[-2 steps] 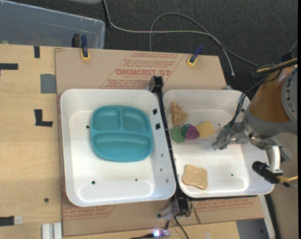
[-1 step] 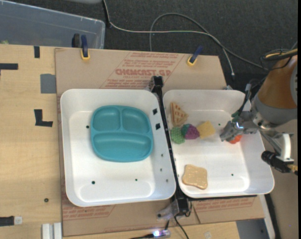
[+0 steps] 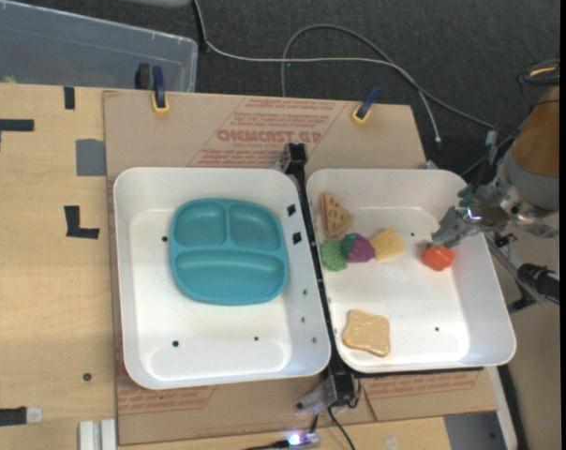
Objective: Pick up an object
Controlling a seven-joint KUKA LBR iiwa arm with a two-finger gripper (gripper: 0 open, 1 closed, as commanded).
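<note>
The right bin [image 3: 470, 340] holds several toy foods: a waffle wedge [image 3: 336, 214], a green piece [image 3: 333, 254], a purple grape bunch [image 3: 359, 248], a yellow block [image 3: 388, 244], a red-orange round piece [image 3: 438, 258] and a slice of toast [image 3: 367, 333]. My gripper [image 3: 451, 228] reaches in from the right and hangs just above and slightly right of the red-orange piece, close to the bin's right side. Whether it touches that piece I cannot tell.
In the left bin [image 3: 142, 345] lies a teal divided plate [image 3: 230, 251]. A black divider [image 3: 306, 242] runs between the two bins. A clear plastic tub [image 3: 86, 50] stands at the back left, and cables [image 3: 377, 54] cross behind the bins.
</note>
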